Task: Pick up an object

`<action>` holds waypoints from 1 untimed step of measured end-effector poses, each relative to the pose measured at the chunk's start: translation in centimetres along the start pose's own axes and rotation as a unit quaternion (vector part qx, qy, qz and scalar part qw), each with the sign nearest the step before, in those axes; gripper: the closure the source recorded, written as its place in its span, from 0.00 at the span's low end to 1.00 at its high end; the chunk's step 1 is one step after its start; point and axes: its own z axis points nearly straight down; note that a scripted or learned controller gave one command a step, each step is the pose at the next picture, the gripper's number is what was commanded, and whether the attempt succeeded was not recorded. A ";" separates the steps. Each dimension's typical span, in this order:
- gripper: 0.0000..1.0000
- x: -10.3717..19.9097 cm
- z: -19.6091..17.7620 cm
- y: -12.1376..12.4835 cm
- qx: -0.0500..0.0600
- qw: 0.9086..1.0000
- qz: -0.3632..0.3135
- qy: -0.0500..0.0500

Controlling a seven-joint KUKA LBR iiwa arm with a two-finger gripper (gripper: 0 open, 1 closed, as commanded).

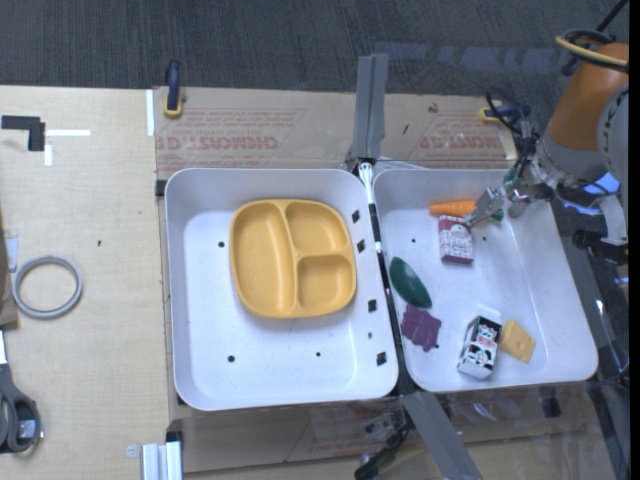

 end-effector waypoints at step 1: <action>1.00 -0.4 -0.7 -0.3 0.002 1.000 0.000 -0.005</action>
